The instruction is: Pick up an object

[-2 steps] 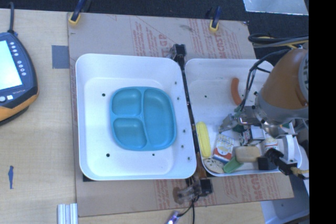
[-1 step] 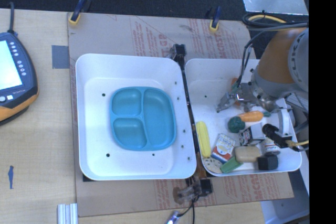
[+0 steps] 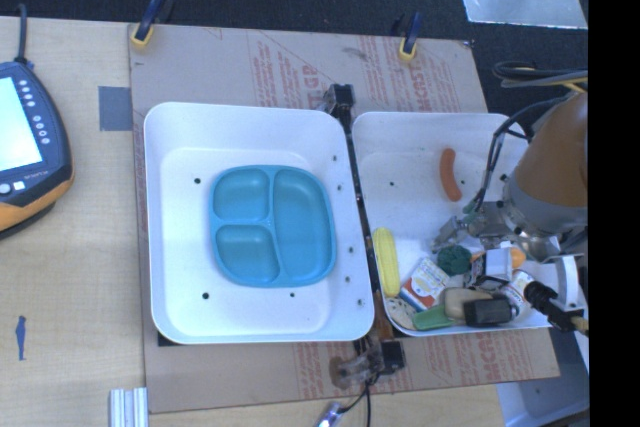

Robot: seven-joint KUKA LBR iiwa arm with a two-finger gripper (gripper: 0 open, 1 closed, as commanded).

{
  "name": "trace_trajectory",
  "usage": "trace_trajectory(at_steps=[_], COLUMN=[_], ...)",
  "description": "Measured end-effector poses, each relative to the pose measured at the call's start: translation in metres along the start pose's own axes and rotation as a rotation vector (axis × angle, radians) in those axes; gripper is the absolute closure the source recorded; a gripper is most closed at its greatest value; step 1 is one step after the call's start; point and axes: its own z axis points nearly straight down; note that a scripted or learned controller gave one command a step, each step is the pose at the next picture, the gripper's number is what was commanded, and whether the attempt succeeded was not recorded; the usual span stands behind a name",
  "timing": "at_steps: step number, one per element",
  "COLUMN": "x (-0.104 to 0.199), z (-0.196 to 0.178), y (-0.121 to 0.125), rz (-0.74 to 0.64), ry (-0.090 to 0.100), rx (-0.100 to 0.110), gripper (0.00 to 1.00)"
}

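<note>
The grey arm's two-finger gripper (image 3: pixel 468 233) sat low over the crowded toy pile at the lower right of the frame; I could not tell its grasp. Among it, the dark green round toy (image 3: pixel 455 259) and yellow plastic corn cob (image 3: pixel 385 261) lay packed, so a neighbour might well have been nudged or snagged.

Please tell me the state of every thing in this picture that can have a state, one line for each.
Blue divided plate: lying flat in the left bin.
Sausage: lying alone in the right bin.
Corn cob: lying along the right bin's left wall.
Gripper: low over the pile of objects.
</note>
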Motion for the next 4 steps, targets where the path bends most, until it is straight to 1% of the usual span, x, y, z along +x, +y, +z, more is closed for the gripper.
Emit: trace_trajectory(at_steps=[1,2,3,4], x=[-0.001,0.007,0.007,-0.007], z=[-0.010,-0.102,-0.102,-0.013], y=[0.000,-0.031,-0.031,-0.026], rz=[-0.005,0.002,0.001,-0.002], ry=[-0.001,0.001,0.001,-0.003], rx=[0.001,-0.002,-0.001,-0.010], gripper=[1.00,1.00,0.00,0.00])
